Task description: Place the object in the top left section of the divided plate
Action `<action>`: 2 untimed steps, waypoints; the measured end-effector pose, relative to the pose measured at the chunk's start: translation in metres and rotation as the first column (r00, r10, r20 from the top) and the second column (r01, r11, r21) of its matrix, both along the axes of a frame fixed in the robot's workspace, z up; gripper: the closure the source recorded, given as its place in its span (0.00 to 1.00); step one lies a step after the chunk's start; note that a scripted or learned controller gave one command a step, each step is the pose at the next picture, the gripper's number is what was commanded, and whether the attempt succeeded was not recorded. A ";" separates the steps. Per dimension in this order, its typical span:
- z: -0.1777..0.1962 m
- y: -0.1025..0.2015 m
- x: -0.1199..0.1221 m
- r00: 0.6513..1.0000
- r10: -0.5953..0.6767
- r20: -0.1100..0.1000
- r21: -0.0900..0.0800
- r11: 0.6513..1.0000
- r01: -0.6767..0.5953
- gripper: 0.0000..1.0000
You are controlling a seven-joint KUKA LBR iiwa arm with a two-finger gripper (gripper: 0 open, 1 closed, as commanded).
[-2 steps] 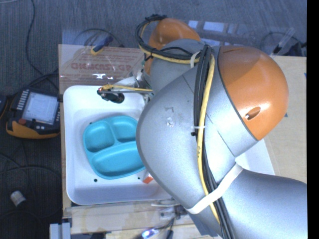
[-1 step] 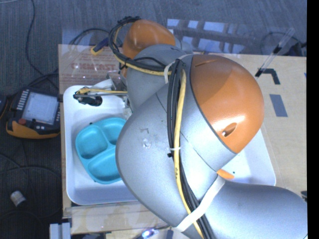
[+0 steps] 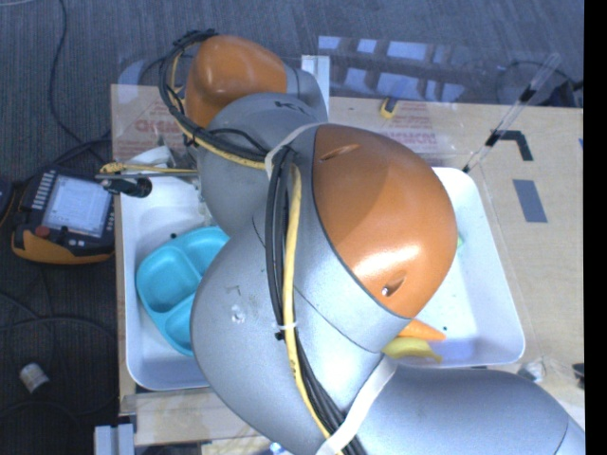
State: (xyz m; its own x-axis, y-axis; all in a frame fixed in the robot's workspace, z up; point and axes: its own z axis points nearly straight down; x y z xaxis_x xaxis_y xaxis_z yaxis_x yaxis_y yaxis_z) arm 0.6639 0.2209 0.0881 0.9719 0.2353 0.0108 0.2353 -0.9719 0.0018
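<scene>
A light blue divided plate lies in the left bin; the arm covers its right side. The arm's big grey and orange body fills the middle of the view and reaches over the left bin's far end. My gripper is somewhere at that far end above the plate, mostly hidden by the wrist. I see no object between it and the plate. An orange and a yellow piece peek out from under the arm in the right bin.
A sliver of something green shows at the arm's edge in the right bin. A teach pendant lies on the floor left of the bench. The bins' walls and the bench's clear far panel bound the space.
</scene>
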 end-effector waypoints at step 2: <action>0.002 0.009 -0.081 0.999 -0.034 0.006 -0.004 0.999 0.034 0.00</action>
